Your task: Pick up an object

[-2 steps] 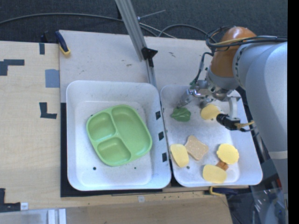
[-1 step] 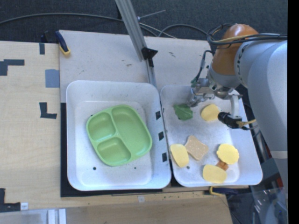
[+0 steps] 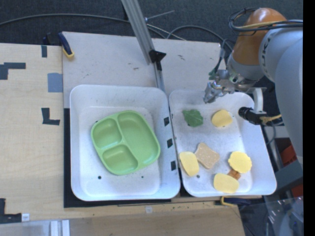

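Overhead, two shallow white bins are seen side by side on the tabletop (image 3: 108,58). The left bin (image 3: 78,132) is occupied by a green divided tray (image 3: 125,141), which lies tilted on the bin floor. The right bin (image 3: 256,146) is strewn with small pieces: a green leafy item (image 3: 193,117) near the upper left, a yellow piece (image 3: 221,118) just beside it to the right, a tan square slice (image 3: 207,156) near the middle, a yellow piece (image 3: 189,163) touching the slice's left edge, a round yellow piece (image 3: 240,162) to the right, and another yellow piece (image 3: 226,183) at the bottom, with a small brown bit between the last two.

The grey arm (image 3: 280,48), with its orange band at the top, is reached in from the right. The pincer (image 3: 212,95) is held over the upper rim of the right bin, above the green leafy item and apart from it. Nothing is seen between its tips; whether it is set wide or narrow cannot be told from this angle.

A grey metal pole (image 3: 138,21) is slanted across the top of the tabletop.
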You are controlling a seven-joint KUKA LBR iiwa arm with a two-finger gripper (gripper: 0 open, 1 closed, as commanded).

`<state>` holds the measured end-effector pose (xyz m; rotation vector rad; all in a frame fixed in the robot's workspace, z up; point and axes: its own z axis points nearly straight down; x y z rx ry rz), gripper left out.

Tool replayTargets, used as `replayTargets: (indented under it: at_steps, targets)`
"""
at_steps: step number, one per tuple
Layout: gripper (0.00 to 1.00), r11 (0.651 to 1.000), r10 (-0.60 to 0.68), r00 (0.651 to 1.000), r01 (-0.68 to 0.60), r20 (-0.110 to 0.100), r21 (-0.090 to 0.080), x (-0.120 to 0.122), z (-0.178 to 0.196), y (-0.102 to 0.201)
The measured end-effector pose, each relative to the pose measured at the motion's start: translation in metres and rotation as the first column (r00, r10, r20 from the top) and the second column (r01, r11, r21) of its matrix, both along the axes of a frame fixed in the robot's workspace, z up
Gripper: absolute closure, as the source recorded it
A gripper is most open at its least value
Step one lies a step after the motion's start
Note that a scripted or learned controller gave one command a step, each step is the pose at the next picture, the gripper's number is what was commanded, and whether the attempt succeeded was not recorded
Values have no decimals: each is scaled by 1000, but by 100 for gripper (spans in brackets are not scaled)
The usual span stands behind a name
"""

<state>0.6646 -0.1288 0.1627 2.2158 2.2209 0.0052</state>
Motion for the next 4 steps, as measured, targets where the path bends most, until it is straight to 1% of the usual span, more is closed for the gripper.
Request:
replayTargets:
  at_steps: [1,2,3,4]
  targets:
    - [100,1000,0,1000,0,0,0,2,64,0]
    - [100,1000,0,1000,0,-1,0,3,105,0]
    - [100,1000,3,1000,-3,-8,2,-11,88,54]
    - [100,1000,3,1000,-3,-9,2,-35,79,105]
